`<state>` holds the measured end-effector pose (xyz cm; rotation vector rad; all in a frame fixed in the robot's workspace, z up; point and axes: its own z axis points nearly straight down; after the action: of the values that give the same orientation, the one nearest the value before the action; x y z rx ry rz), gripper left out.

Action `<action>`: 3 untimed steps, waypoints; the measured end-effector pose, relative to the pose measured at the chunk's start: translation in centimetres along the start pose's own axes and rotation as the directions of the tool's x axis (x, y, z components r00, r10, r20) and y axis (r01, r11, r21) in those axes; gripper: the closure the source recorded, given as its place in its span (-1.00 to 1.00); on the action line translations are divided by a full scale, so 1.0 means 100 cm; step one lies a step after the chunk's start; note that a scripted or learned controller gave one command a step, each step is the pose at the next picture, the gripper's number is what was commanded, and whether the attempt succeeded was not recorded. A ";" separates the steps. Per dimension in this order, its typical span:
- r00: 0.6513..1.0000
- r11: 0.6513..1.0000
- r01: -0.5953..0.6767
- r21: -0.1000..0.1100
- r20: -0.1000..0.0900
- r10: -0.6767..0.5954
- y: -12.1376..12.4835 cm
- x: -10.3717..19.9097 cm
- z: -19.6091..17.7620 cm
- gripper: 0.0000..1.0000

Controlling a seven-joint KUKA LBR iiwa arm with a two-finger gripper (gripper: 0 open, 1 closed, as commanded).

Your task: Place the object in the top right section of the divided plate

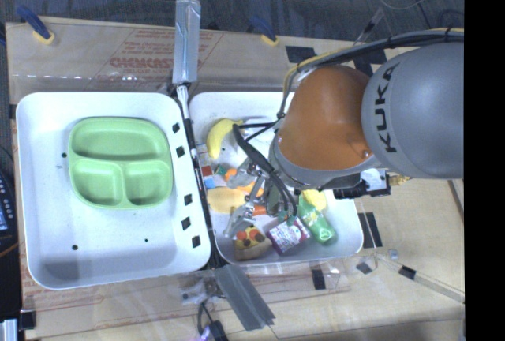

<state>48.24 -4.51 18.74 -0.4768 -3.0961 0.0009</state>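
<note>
1. The gripper [251, 209] hung low in the right bin [347, 241] among a pile of small items [272, 233]; I could not tell which one was the task's object, nor how the pincer stood.
2. A banana [218, 137] lay farther back.
3. The green divided plate [121, 160] sat in the left bin [47, 174].
</note>
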 end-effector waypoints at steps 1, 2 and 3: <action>0.783 0.783 0.621 0.004 0.009 -0.621 -0.005 -0.003 -0.153 -1.00; 0.812 0.813 0.583 0.001 0.002 -0.583 0.044 -0.004 -0.091 -1.00; 0.571 0.571 0.821 0.005 0.006 -0.821 0.060 0.001 -0.151 -1.00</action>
<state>50.09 1.28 33.85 1.0133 -2.9725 -0.0018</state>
